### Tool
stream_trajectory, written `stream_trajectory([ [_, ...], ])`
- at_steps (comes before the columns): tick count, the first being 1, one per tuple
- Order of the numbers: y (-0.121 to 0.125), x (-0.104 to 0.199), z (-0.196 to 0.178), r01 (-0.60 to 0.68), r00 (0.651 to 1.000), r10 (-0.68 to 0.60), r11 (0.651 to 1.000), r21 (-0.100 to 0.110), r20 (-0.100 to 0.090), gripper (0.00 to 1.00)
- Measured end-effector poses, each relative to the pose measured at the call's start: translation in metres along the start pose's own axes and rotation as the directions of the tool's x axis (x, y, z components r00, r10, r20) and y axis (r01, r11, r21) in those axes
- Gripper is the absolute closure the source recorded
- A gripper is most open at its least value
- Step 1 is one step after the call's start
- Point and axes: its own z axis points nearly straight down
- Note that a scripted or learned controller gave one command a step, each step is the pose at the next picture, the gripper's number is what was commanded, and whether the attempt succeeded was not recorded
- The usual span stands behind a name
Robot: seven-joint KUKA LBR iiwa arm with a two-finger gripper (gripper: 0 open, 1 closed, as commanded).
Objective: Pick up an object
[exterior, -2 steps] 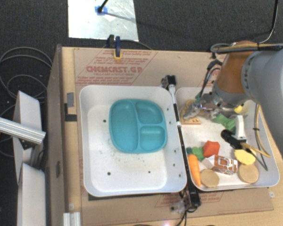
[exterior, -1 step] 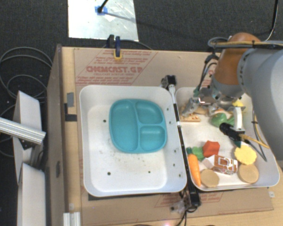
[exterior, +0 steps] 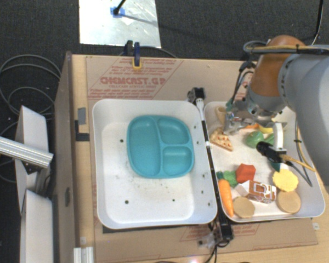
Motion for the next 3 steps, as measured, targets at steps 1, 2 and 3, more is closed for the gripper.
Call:
stream_trajectory([
  [1, -0.018, -0.086, 0.013, -0.015, 1.0, 0.016, 0.999, -0.031, 0.014, 1.0],
  [2, -0.016, -0.079, 0.013, -0.007, 1.0, 0.008, 1.0, -0.031, 0.01, 0.0],
  [3, -0.06, -0.048, 0.015, -0.009, 1.0, 0.009, 1.0, -0.027, 0.008, 0.0],
])
